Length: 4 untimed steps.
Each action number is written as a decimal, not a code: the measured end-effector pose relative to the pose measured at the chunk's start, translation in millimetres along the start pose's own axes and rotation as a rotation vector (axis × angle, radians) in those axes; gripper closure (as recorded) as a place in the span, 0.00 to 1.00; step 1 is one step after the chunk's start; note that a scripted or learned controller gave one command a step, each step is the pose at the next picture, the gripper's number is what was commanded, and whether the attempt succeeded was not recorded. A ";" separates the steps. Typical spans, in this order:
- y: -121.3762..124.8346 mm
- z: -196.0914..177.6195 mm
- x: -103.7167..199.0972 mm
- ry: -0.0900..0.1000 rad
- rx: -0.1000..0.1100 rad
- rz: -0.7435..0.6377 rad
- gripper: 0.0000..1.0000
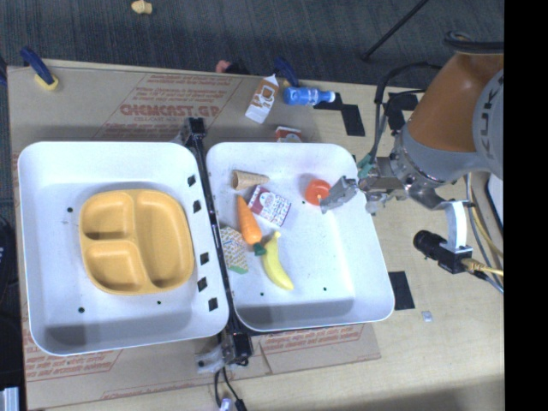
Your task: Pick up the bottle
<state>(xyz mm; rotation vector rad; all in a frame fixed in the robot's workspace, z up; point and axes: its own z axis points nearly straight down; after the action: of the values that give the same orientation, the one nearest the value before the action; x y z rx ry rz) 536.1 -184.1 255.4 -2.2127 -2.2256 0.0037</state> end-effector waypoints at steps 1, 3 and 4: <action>0.3 -10.2 0.3 0.001 0.002 -0.005 1.00; -59.8 48.2 -26.3 0.001 0.000 -0.466 1.00; -59.2 41.4 -26.6 -0.003 -0.003 -0.738 1.00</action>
<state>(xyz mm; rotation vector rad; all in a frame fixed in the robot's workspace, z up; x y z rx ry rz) 476.9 -211.0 214.2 -1.2620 -2.8775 0.0013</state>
